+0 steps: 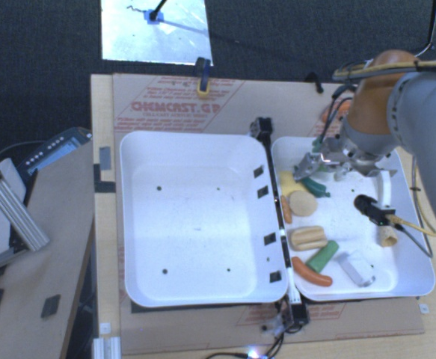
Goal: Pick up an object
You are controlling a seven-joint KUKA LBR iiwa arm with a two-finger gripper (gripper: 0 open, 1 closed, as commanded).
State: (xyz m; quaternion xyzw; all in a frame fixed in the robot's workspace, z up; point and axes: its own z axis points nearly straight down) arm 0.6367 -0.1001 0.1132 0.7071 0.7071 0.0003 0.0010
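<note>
The jaws [316, 163] hang low over the right bin [408, 275], up near its back-left corner; can't tell if they're spread or pinched. Right under them there's one dark green piece [315, 187], with one yellow piece [286, 180] and one tan round thing [303, 203] just beside it. Further out: one bread roll [308, 237], one green cylinder [322, 256], one red-orange sausage [311, 271], one grey block [354, 268]. They crowd the left wall. The left bin [195, 215] has open floor.
</note>
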